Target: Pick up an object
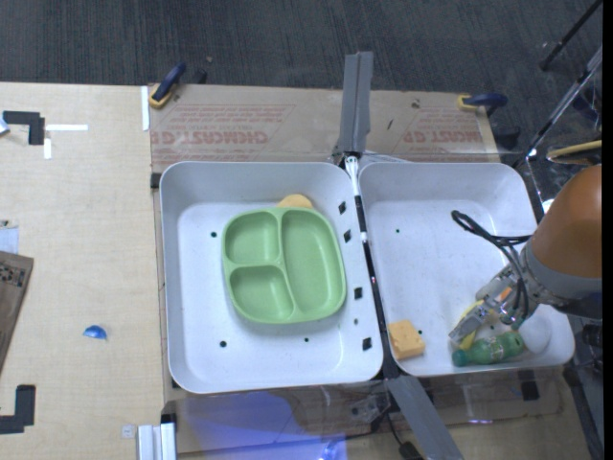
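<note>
Nearest the camera, along the front of the bench, a yellow sponge block [406, 339] is seen lying in the right bin [431, 199], in its front left corner against the dividing wall.

Working from left to right, the left bin [187, 257] is found to hold one green divided plate [284, 264] with three compartments, set near the middle. One small yellowish item [296, 201] is noted just behind the plate's far rim, largely hidden by it; its nature cannot be told.

In the right bin, besides the sponge block, one green bottle-like item [490, 350] is recorded lying on its side near the front right corner. The gripper [488, 314] is positioned directly over it, lowered close to the bin floor. Whether its fingers are spread or closed cannot be told, as cables and the wrist clutter the view, and no grasp can be confirmed.

The step in hand is judged to be the descent onto, or the closing about, the green item. For the next move, a firm closure across the item's narrow width is called for, followed by a straight lift clear of the bin wall.

Count: two bins, one plate, one sponge block, one green item, one part-hidden yellowish item.
</note>
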Robot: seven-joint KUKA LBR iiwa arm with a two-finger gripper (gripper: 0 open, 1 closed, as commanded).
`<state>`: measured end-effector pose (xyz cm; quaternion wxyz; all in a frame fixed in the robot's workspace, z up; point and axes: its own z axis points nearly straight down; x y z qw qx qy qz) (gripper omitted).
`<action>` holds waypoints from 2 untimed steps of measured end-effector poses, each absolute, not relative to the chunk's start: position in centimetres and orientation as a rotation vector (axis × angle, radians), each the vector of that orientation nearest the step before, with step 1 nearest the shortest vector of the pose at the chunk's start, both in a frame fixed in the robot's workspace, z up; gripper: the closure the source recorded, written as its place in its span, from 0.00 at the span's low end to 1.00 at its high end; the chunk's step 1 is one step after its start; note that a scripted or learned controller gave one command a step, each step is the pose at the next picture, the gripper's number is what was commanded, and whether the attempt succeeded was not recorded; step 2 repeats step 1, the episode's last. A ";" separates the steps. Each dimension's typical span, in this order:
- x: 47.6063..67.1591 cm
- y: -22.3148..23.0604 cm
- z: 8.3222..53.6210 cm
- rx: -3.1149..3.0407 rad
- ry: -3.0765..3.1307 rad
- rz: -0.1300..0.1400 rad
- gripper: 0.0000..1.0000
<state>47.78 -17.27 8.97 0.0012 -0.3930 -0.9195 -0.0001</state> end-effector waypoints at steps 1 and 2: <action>47.9 -17.3 9.7 -1.235 -2.884 -0.002 1.00; 47.9 -17.3 9.7 -1.235 -2.884 -0.002 1.00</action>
